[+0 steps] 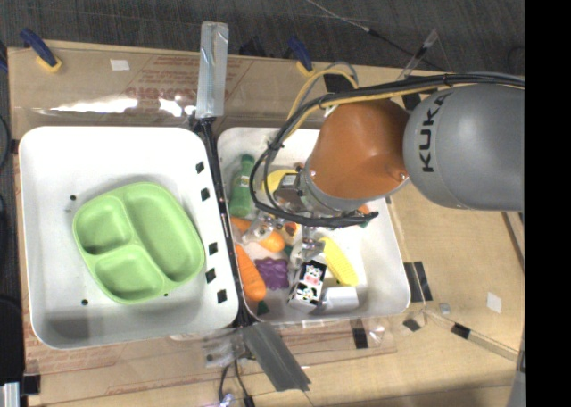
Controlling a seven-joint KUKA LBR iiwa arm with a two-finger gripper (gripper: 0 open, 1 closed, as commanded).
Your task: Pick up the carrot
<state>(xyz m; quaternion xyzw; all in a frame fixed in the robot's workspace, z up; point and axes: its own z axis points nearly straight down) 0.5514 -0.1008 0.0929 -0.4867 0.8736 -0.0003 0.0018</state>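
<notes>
— Orange is showing at the lower left of the right bin [393,294]: is that the carrot?

— Yes, the carrot [251,276] is lying there along the bin's left wall, its point aiming toward the bin's near corner, with a purple piece [273,272] touching its right side.

— And where is the arm hanging?

— The arm [419,151] is reaching in from the right, and its orange band is covering the middle of that bin. The gripper [309,258] is pointing down beneath it, near the bin's centre and to the right of the carrot, apart from it.

— Is the claw gripping anything?

— I cannot tell whether it is spread or pressed together; the wrist and cables are hiding most of it. Nothing is visibly sitting between its tips.

— What else is lying around it?

— A yellow banana-like piece [339,260] is sitting just right of the gripper, a black-and-white patterned block [310,285] just below it, and a green bottle [243,184] is leaning at the upper left. In the left bin [53,164] a green divided plate [137,240] is resting by itself.
</notes>
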